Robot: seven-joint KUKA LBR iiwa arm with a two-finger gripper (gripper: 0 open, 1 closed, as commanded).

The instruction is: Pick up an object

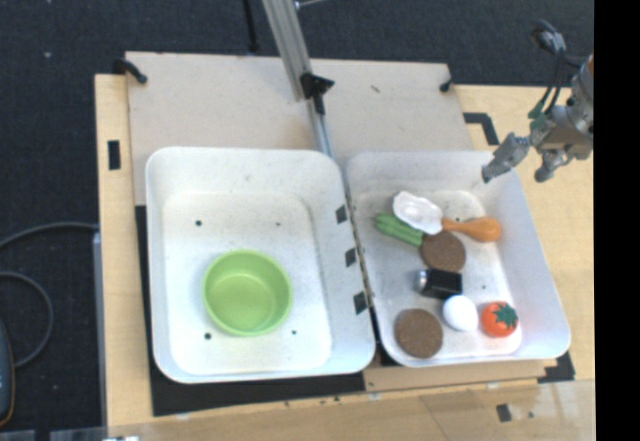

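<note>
White bins: two shallow trays side by side; left bin [170, 189] holds a green bowl [247, 292], right bin [535, 259] holds the small items.
Gripper [527, 161]: hangs over the right bin's upper right rim, at about 1 o'clock from the pile; both fingers are spread apart with nothing between them.
Candidate objects: white crumpled piece [417, 211], green stick [398, 228], orange carrot-like toy [475, 226], two brown discs [443, 252] [418, 332], black block [438, 281], white ball [460, 313], tomato-like toy [499, 319].
Key relation: nearest item, the orange toy, lies at roughly 7 o'clock from the jaws; its long axis runs 3-to-9 o'clock.
Judged next move: descend down-left toward it.
</note>
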